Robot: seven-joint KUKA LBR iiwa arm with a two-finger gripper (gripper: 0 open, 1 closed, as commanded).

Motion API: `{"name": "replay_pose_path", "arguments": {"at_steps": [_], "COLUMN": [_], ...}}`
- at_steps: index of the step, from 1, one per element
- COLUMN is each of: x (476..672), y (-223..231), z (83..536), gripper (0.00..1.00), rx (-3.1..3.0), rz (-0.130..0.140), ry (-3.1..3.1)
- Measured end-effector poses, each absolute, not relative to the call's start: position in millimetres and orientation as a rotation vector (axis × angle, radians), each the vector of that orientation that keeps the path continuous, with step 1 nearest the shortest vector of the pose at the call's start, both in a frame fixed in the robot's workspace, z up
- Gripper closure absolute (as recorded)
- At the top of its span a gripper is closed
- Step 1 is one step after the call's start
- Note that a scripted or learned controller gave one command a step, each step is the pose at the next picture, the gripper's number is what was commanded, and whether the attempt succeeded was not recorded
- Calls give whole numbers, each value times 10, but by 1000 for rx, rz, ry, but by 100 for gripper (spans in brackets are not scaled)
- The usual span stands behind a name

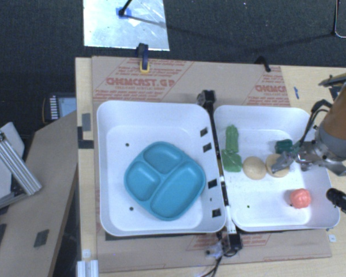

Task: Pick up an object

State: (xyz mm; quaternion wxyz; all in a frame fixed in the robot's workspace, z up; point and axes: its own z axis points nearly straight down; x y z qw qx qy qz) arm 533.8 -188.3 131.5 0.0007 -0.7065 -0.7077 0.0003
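1. Two shallow white bins sit side by side on a cardboard-covered bench (179,77), with dark carpet behind it and a silvery sheet (126,16) lying on the floor past the far edge.
2. Reaching in from the right, the arm (340,128) has its gripper (284,159) low inside the right bin (265,117), near the middle of that bin's right half.
3. Whether the gripper is clenched or released cannot be told from this slant.
4. Its tip sits over a tan round piece (277,167), with a small dark teal object (284,145) just behind it.
5. Just left lies a beige ball (254,168), touching or nearly touching the tan piece.
6. Nearer the front right corner rests a pink-orange ball (300,198), apart from the gripper.
7. Along the bin's left wall lies a green elongated toy (231,149).
8. The left bin (121,120) holds a blue divided plate (164,179), well apart from the gripper.
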Motion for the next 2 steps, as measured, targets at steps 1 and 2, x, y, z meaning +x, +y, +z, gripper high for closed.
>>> {"name": "replay_pose_path", "arguments": {"at_steps": [1,2], "x": [5339,5354], "y": [-1882,-1885], "z": [822,952], "gripper": [0,100], "rx": [-2220,-2223], "rz": [2,-2], "ry": [-2221,-2226]}}
